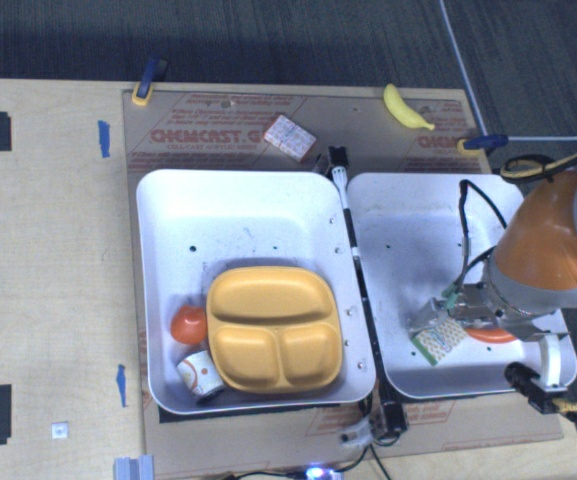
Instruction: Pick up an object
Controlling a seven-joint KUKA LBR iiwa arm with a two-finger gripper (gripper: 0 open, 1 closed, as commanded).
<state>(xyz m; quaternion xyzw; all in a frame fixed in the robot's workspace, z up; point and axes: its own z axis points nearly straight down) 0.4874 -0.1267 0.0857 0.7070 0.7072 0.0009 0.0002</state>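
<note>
Your gripper point(446, 320) sits low in the right bin point(408, 218) over a small green-and-white checked packet point(438, 341) (an orange disc point(490, 335) lies beside it). It looks light, flat, crinkly; pinch across its edges. I cannot tell the fingers' state.

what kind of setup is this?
Most likely a robot lab's bin-picking bench: a grey arm over two white bins, clamps pinning a cardboard sheet, blue tape marks on the tabletop.
</note>
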